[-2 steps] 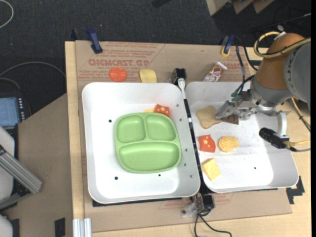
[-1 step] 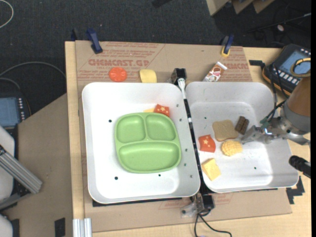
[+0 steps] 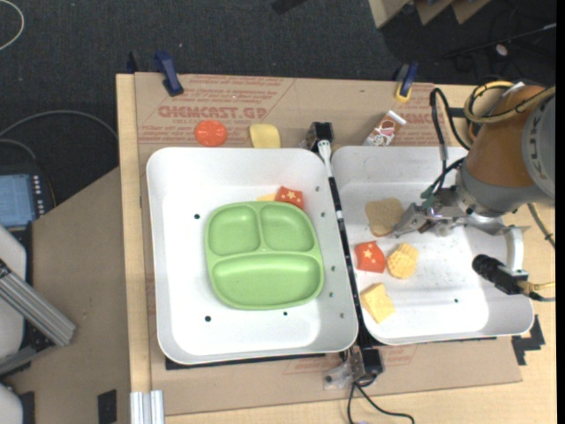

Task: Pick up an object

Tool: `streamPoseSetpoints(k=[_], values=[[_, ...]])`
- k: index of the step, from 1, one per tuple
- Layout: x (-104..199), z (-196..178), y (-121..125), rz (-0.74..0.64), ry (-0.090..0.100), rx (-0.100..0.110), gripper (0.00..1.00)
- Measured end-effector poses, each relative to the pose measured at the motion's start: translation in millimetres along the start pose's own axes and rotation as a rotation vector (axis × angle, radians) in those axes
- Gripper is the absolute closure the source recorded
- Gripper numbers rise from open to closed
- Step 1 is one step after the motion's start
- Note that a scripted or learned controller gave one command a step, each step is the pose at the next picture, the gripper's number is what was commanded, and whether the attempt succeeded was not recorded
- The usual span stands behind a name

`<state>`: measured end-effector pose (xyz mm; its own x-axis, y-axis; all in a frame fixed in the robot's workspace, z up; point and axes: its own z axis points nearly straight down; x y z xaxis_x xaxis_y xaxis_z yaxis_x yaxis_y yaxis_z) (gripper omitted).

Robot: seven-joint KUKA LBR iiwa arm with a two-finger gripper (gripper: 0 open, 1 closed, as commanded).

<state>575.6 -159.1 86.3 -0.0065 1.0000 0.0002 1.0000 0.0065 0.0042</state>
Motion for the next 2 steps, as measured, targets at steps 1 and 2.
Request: streamPoseSetpoints(k=[1,2], values=[[36.5,2.1,-83.1,0.007,0.004,0.013,0.00],[33.7,-8.7,-78.7,0.008,-0.001,0.002,1.00]])
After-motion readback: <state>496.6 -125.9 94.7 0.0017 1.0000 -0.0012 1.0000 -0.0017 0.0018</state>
